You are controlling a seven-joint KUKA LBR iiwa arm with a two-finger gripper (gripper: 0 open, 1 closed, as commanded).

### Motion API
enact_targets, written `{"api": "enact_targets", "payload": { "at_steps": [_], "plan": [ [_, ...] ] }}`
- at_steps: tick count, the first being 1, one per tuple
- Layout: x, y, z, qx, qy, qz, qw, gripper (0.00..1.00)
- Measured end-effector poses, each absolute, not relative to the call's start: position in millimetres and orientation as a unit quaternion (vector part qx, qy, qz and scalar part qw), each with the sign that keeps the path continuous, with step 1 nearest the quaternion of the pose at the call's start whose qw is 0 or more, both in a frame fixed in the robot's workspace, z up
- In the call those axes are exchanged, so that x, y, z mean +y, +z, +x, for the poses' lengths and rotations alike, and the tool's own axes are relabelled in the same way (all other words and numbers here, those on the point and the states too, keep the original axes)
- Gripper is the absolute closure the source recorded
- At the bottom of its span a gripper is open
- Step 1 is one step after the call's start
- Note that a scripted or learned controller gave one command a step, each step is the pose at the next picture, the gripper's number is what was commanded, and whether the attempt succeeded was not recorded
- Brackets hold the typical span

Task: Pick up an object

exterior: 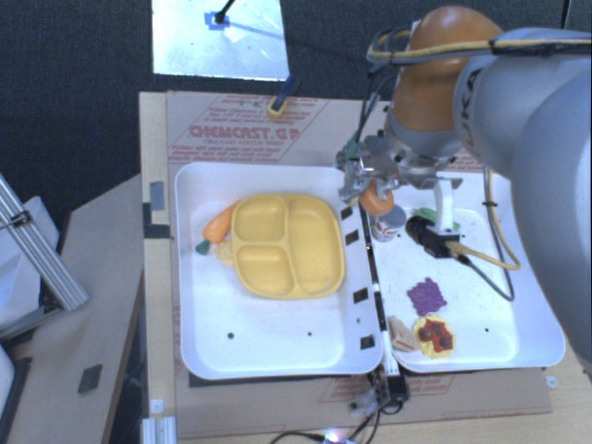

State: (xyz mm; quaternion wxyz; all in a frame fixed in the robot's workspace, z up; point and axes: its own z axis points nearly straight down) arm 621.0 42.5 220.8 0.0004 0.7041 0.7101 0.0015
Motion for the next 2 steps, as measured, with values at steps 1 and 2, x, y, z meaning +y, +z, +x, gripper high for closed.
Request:
{"api": "enact_targets", "payload": {
  "at_steps": [1, 2],
  "plan": [
    [47, 214, 613.4, 0.709, 0.0001, 0.705, 0.0, 1.0],
    [44, 223, 624.2, 0.709, 0.0011, 0.705, 0.001, 1.0]
  ]
}}
